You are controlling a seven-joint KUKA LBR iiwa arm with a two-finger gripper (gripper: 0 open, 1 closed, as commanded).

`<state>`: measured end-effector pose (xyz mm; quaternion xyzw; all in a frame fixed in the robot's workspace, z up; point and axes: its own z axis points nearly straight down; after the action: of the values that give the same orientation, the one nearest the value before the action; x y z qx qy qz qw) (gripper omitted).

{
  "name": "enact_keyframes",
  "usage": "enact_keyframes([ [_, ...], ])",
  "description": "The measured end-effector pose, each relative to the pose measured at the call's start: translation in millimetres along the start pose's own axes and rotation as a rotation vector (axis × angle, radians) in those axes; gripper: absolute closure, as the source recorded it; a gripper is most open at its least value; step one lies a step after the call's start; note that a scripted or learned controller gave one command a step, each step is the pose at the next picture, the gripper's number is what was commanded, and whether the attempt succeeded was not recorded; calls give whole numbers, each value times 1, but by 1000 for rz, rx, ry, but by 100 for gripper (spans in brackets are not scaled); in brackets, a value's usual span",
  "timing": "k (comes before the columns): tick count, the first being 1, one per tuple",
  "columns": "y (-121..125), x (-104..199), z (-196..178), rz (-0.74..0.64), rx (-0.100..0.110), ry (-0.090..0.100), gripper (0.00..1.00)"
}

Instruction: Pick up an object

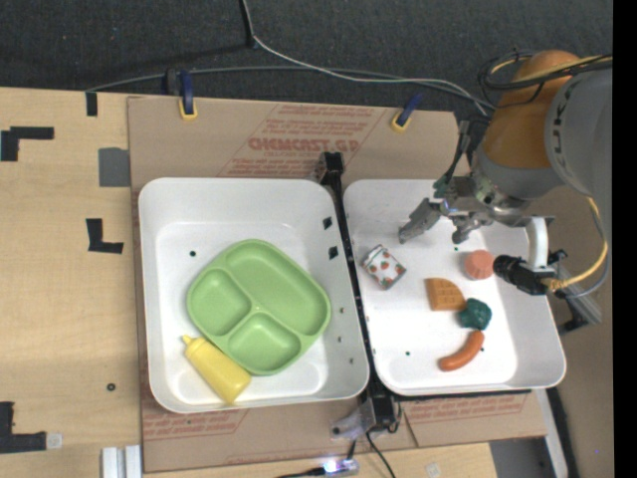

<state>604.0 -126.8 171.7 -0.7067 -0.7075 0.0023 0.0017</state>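
Observation:
My gripper (438, 229) hangs over the back of the right bin (398, 366), fingers spread open with nothing between them. Below it lie a small white patterned cube (382, 266), a pink round piece (479, 264), an orange waffle-like wedge (444, 293), a dark green lump (476, 315) and an orange-red sausage (462, 351). The pink piece sits just right of and below the right fingertip, apart from it. The cube lies left of and below the left finger.
The left bin (159, 227) holds a green divided plate (259, 307) and a yellow squeeze bottle (215, 368) at its front left. A black divider (343, 257) runs between the bins. Cables cross the bench behind, with clamps (185, 103) at the cardboard's back edge.

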Motion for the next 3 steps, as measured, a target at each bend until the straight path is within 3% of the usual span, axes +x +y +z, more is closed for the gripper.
enact_keyframes([
  [1,8,3,49,-1,0,0,0],
  [2,8,4,36,-2,-3,1,100],
  [3,17,0,-11,-1,-9,0,100],
])
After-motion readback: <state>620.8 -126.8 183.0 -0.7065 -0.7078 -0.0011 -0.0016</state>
